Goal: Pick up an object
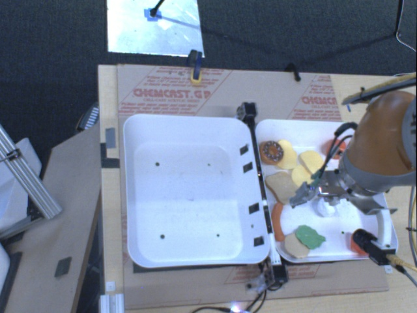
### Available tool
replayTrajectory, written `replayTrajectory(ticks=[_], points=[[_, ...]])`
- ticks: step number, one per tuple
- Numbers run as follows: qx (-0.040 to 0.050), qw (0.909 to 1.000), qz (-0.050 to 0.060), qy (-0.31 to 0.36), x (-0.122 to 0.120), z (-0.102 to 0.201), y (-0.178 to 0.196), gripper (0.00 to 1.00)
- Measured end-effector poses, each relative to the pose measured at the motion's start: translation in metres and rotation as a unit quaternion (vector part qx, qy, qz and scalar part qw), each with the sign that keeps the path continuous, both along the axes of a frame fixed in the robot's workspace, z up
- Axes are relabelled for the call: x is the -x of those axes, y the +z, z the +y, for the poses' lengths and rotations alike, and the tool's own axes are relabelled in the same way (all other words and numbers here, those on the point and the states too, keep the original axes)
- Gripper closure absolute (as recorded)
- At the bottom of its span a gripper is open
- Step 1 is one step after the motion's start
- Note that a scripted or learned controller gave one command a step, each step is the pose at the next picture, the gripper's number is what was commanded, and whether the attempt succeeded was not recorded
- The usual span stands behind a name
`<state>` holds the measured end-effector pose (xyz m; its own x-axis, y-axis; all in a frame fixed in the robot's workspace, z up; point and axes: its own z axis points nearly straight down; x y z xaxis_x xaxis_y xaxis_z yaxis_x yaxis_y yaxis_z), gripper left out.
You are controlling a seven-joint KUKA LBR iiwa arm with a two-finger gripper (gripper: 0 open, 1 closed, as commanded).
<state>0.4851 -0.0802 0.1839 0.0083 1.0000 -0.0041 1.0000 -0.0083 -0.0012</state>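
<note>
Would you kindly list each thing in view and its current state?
Left bin: sits flat on the bench.
Right bin: holds several toy foods.
Doughnut: lying flat, apart from the tool.
Green piece: resting on a tan piece.
Tool: low over the right bin.

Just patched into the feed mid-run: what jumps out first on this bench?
The grey and orange arm reaches in from the right, its tool low over the right bin. That bin holds a cluster of toy food: a round sprinkled piece, yellow pieces, a tan slice and a green piece near the front. The left bin sits beside it.
</note>
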Motion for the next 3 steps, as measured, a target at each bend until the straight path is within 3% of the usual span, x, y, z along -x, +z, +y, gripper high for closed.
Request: replayTrajectory(ticks=[1,2,3], points=[[-0.0012,1.0,-0.001,0.002,-0.01,-0.044,-0.103,0.0],[0.0006,1.0,-0.004,0.007,-0.06,-0.005,-0.098,0.0],[-0.0016,1.0,-0.004,0.007,-0.122,-0.003,-0.098,0.0]])
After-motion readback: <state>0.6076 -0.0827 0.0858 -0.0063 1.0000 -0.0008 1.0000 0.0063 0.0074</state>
